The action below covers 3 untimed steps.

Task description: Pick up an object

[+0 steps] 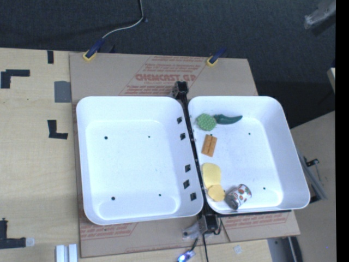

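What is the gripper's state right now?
Gripper: at the view's top right, blurred, away from both bins; open or shut cannot be told.

- A blurred grey arm part at the top right corner is cut off by the edge; what it is cannot be told.
- The small crumpled silver-and-red object at the right bin's near edge is too small to identify.
- The thin grey cable runs off the top edge.
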Motion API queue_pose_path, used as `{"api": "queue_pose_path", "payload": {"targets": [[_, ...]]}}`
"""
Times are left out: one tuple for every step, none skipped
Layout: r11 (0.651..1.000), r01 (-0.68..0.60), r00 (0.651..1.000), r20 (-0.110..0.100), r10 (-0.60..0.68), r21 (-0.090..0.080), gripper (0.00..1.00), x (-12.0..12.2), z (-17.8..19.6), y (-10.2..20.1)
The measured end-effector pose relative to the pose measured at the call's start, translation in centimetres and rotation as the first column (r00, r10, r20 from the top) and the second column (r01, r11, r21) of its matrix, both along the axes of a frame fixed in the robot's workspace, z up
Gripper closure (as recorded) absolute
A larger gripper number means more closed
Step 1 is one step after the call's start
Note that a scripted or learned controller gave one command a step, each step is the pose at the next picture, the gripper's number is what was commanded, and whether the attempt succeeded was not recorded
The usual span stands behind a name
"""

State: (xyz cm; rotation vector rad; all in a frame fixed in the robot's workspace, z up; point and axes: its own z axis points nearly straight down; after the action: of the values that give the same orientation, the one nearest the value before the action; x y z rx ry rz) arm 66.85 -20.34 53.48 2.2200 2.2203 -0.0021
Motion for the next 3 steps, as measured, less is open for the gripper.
{"api": "queue_pose_path", "payload": {"targets": [[1.000, -0.005, 1.000, -0.006, 0.005, 0.004, 0.00, -0.5, -5.5, 5.3], [1.000, -0.007, 1.000, -0.012, 0.007, 0.006, 0.00, -0.1, -16.7, 12.9], [1.000, -0.004, 1.000, -0.001, 0.004, 0.002, 1.00, 0.0, -14.9, 12.5]]}}
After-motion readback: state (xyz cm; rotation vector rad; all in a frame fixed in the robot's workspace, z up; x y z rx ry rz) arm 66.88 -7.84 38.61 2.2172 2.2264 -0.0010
